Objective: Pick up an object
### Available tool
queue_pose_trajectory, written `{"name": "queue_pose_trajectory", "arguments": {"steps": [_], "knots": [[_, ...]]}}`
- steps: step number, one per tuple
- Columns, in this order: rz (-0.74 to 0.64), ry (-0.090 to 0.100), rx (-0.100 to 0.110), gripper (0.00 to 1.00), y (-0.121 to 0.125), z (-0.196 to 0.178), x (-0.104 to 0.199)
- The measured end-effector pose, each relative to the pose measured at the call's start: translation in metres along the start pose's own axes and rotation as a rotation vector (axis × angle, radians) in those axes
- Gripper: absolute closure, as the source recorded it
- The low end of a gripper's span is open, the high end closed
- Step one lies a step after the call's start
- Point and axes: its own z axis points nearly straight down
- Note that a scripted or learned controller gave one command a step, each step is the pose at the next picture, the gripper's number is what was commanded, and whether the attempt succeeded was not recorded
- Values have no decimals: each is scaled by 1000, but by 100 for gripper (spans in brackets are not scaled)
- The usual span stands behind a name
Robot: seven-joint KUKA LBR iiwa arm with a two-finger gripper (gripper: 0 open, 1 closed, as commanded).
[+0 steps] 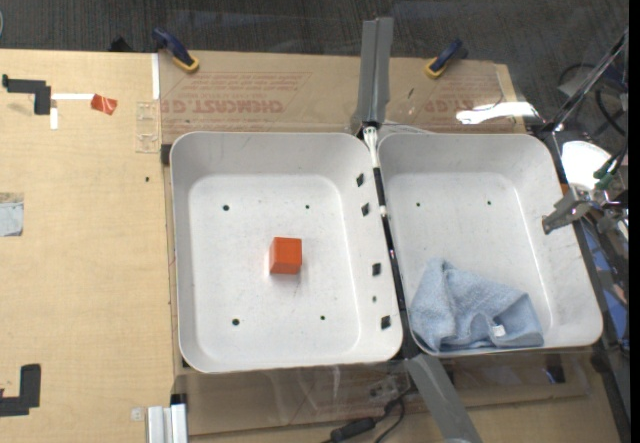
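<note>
A small orange-red cube (286,256) rests on the floor of the left white bin (200,231), a little left of its middle and apart from every wall. A crumpled light blue towel (470,309) with a white label (499,331) lies in the near-left corner of the right white bin (470,181), touching the front wall.
A grey bar (376,71) runs between the bins at the back. Two blue-and-orange clamps (175,49) (444,58) hold the cardboard sheet (260,96) under the bins. A metal bracket and cables (572,211) crowd the right bin's right rim. A wooden bench (80,231) lies to the left.
</note>
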Motion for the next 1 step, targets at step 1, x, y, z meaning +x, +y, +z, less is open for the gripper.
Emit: {"name": "queue_pose_trajectory", "arguments": {"steps": [1], "knots": [[62, -2, -2, 0, -20, -110, 62]]}}
